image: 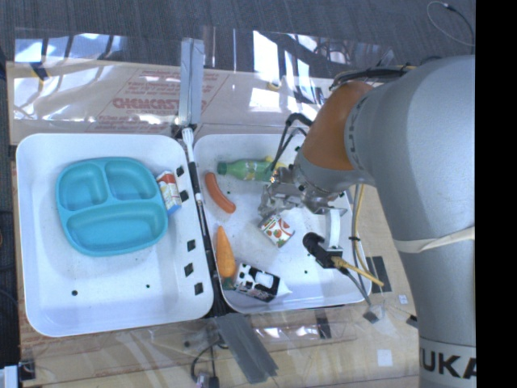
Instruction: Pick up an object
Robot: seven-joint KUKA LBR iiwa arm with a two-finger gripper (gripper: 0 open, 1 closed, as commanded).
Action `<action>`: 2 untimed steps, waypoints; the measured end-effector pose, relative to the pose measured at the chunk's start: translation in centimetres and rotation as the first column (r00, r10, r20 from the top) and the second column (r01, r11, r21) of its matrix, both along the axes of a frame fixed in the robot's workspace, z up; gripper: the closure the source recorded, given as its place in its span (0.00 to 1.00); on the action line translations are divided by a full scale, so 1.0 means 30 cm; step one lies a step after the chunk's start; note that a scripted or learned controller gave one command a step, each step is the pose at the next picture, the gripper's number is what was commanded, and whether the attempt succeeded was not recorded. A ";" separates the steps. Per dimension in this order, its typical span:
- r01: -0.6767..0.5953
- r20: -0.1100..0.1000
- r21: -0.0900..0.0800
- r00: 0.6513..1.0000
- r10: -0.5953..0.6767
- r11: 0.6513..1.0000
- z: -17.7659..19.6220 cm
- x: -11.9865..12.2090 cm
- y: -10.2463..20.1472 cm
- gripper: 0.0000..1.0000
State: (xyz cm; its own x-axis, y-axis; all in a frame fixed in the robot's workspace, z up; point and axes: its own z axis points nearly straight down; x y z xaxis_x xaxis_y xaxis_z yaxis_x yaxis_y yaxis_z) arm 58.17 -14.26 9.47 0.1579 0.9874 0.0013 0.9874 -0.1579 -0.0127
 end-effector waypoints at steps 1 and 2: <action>0.000 0.000 -0.001 1.000 0.000 1.000 0.000 0.000 0.000 0.00; 0.121 0.003 -0.001 0.993 -0.121 0.993 -0.024 -0.208 -0.009 0.00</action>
State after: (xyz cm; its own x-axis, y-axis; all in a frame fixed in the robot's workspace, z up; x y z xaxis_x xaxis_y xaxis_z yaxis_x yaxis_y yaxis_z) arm 51.92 -14.54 8.74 0.2763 0.9611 0.0004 0.9610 -0.2763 -0.0092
